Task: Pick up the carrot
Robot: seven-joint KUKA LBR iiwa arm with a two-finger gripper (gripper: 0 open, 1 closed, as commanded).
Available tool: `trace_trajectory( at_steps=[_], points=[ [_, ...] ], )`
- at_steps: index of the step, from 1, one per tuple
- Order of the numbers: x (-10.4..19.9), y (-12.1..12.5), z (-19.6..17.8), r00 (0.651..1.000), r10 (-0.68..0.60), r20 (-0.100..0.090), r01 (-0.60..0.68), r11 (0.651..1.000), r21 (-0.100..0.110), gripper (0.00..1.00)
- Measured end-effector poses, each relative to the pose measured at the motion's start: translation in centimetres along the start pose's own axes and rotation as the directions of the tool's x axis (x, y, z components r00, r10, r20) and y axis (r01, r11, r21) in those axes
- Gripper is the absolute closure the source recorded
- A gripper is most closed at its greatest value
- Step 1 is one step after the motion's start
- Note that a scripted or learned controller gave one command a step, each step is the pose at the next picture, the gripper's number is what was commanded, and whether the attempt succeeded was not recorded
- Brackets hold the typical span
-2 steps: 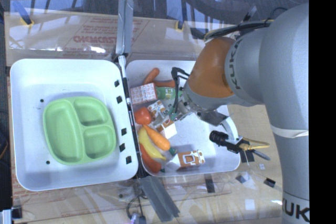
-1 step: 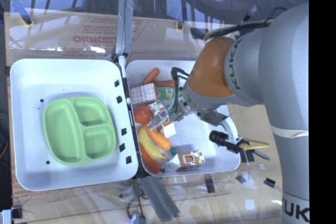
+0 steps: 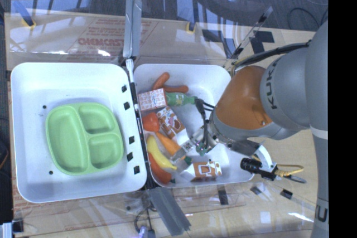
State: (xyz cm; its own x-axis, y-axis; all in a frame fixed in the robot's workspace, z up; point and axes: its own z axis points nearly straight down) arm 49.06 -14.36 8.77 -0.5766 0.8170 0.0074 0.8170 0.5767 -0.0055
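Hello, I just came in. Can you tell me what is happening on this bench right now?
A grey robot arm reaches from the right into the right bin, which holds a pile of toy food. Its gripper is low over the pile, close to the carrot and the banana. I cannot tell whether it holds anything. The left bin holds a green divided plate.

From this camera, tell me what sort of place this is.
Probably a robot-picking lab: a KUKA arm reaches over two white bins, one heaped with toy food, one holding a green tray.
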Motion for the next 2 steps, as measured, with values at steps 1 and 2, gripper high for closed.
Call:
trace_trajectory(
  at_steps=[1,2],
  points=[
    [0.0,0.1,-0.6,1.0,-0.006,-0.004,0.006,1.0,0.003,1.0],
    [3.5,0.7,-14.6,0.993,0.117,0.007,-0.117,0.993,-0.006,1.0]
  ],
)
